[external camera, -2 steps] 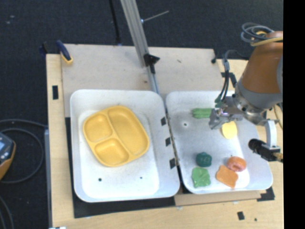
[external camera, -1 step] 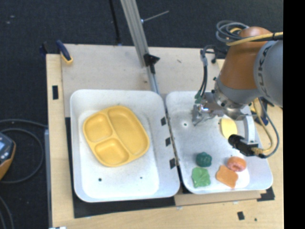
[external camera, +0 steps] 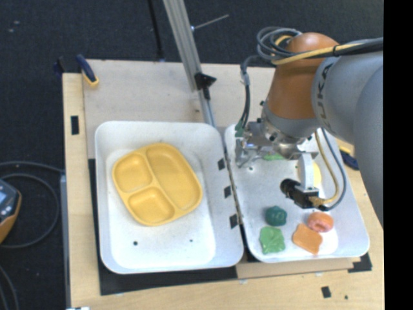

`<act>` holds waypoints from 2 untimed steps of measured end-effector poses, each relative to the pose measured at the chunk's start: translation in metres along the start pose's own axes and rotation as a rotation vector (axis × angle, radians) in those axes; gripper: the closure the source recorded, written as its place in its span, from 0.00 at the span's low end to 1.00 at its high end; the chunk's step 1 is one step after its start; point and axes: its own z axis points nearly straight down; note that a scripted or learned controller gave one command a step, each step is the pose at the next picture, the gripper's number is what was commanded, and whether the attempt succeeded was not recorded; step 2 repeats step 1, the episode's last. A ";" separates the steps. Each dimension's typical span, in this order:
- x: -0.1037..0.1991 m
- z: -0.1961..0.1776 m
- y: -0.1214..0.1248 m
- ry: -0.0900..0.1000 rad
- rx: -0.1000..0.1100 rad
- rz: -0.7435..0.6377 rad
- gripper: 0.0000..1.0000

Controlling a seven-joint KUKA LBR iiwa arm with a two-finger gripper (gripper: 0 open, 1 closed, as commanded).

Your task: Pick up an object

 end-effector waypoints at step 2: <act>0.045 0.000 0.010 0.001 0.001 0.000 1.00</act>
